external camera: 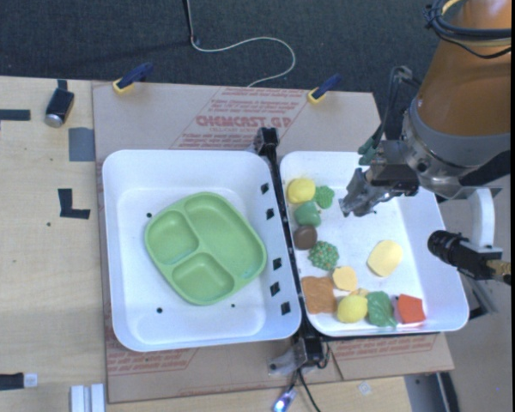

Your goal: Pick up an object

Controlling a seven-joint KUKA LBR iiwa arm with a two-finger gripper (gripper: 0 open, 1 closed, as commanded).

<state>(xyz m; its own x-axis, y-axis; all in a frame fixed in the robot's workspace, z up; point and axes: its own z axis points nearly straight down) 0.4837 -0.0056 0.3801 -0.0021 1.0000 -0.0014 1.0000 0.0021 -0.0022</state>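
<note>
Camera view: the gripper [358, 202] hangs over the right bin [429, 256]; finger state cannot be determined. A yellow toy [301, 189] lies near its tips, against the divider. The cardboard sheet [232, 123] carries red print, "CHEMCAST", upside down.

Bulky arm [463, 67]: orange band above, grey wrist section below, ringed by black cables. Dark metal gripper [359, 202] with teal accents. 1 black cylinder beside a white bracket.
</note>
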